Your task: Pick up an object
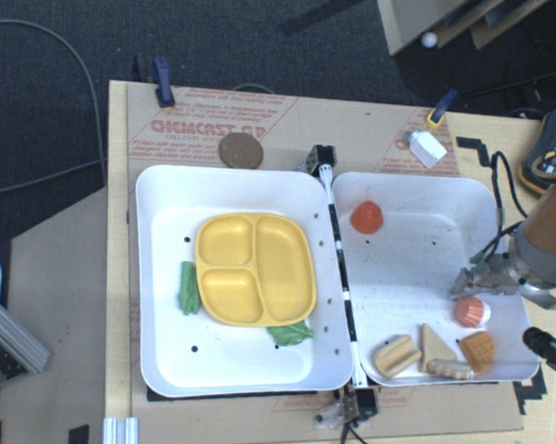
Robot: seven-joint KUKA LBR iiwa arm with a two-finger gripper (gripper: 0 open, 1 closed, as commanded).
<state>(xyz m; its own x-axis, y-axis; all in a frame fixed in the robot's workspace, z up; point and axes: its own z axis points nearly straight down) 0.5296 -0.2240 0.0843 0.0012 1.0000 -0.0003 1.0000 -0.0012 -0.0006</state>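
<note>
Your left bin (pixel 154 256) holds a yellow divided plate (pixel 254 267) with green leafy pieces (pixel 190 289) tucked at its left and lower edges. Your right bin (pixel 421 192) holds an orange-red ball (pixel 367 217) near its top left, and a pink-and-white piece (pixel 472 312), a bread roll (pixel 395 354), a wedge (pixel 434 346) and a brown chunk (pixel 479 350) along its lower right. The claw (pixel 481 280) sits just above the pink-and-white piece; its grip cannot be made out.

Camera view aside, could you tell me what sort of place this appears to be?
Probably a robotics lab bench: two white bins on a cardboard-covered table, toy food like a yellow plate, and a robot arm.
</note>
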